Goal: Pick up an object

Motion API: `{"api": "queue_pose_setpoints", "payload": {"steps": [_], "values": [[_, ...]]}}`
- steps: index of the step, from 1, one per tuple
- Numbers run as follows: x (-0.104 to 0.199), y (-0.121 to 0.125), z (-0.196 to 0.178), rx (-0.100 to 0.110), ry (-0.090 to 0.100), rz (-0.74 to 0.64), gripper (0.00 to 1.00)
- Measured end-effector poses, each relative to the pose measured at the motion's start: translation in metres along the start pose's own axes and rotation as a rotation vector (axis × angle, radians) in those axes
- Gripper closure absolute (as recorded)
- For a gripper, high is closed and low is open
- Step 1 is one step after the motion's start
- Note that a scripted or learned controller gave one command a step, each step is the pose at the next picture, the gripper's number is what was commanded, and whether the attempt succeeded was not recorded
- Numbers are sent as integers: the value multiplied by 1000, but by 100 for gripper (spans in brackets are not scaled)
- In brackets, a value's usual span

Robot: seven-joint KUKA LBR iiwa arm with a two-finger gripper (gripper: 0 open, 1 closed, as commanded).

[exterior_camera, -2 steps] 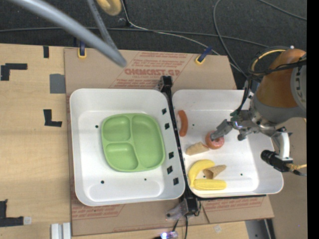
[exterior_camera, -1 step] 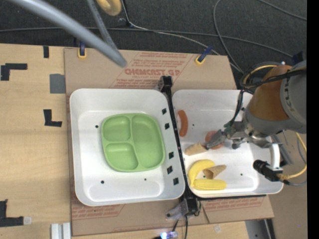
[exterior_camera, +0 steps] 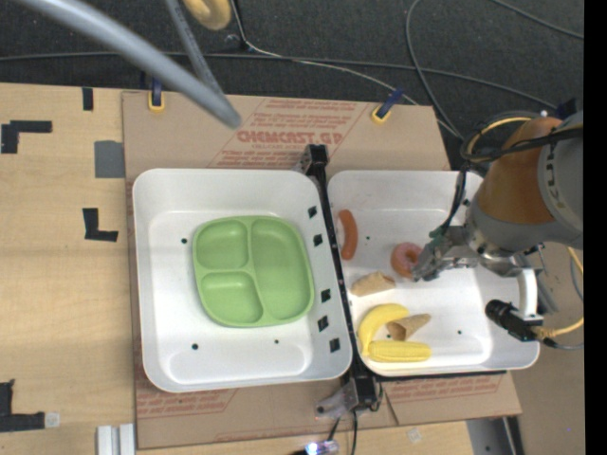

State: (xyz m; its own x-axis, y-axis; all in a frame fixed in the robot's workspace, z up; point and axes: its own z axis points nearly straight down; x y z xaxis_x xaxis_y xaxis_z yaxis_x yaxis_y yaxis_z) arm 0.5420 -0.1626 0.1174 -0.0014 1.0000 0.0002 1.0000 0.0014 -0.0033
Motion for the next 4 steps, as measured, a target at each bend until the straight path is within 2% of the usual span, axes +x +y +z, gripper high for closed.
{"api": "queue_pose_setpoints", "payload": {"steps": [3, 4], "values": [[-12, -5, -151, -7, -2, 0, 100], [50, -2, -150, -3, 1, -5, 100]]}}
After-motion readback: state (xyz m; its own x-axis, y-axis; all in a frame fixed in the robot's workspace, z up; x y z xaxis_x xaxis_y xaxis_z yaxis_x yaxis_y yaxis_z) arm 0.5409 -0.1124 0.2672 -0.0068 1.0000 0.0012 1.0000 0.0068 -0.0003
